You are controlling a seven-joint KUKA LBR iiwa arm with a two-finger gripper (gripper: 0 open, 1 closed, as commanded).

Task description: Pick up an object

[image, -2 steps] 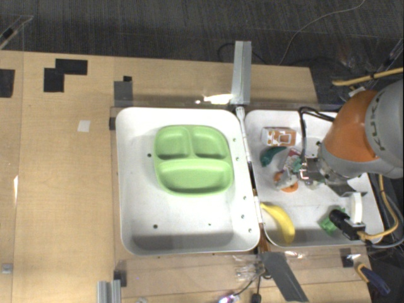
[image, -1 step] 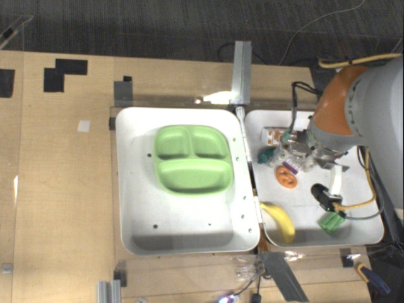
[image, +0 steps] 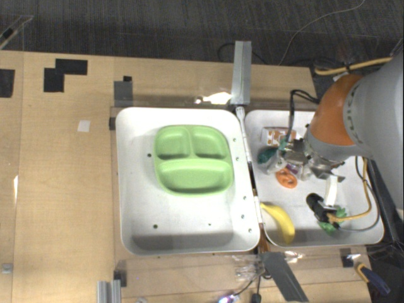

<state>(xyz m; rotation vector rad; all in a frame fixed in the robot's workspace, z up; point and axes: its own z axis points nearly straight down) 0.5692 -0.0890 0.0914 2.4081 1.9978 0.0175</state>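
My gripper is low over the middle of the right bin, with the grey arm and its orange band coming in from the right. Just below the gripper an orange ring-shaped thing lies on the bin floor. A dark green thing sits right by the gripper's left side. Behind it, near the bin's back wall, lies a small brown and white packet. A yellow banana rests at the bin's front left corner. Whether anything is held is hidden by the gripper body.
The left bin holds a green divided plate at its middle. A metal post stands at the back between the two bins. Wooden bench spreads to the left.
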